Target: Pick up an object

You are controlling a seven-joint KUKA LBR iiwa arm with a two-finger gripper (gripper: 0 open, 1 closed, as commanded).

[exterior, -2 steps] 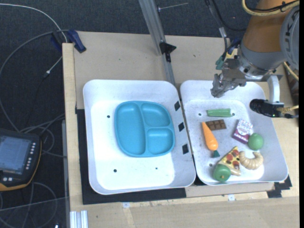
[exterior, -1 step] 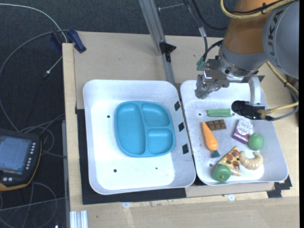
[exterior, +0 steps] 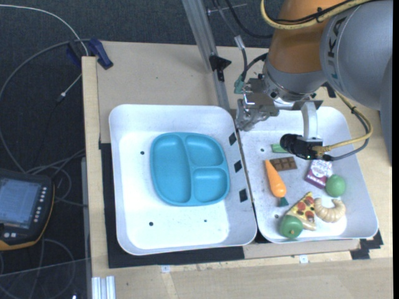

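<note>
Nearest the camera lies one green apple (exterior: 290, 227), round and glossy, at the front edge of the right bin (exterior: 350, 136). Just behind it, touching or nearly so, is one pizza slice (exterior: 303, 208), a flat yellow wedge dotted with red. Beside the slice is one pale tan croissant (exterior: 330, 211), curved and ridged. One smaller green ball-shaped fruit (exterior: 335, 185) sits behind the croissant, and next to it is one purple packet (exterior: 318, 173) with a white label. Toward the bin's left side lies one orange carrot (exterior: 275, 178), tapered, with its green tip pointing forward. Just behind the carrot is one brown chocolate bar (exterior: 285, 163), flat and scored into squares. That makes seven toy foods, all in the right bin, any of them a candidate for picking.

One claw (exterior: 248, 118) hangs over that bin's back left corner, apart from the foods; I cannot tell whether it is open or closed.

Of the two shallow white bins, the left bin (exterior: 131, 167) holds one smooth blue plate (exterior: 187, 167) divided into three compartments. Both bins rest on a pale wooden worktop (exterior: 156, 73).
</note>
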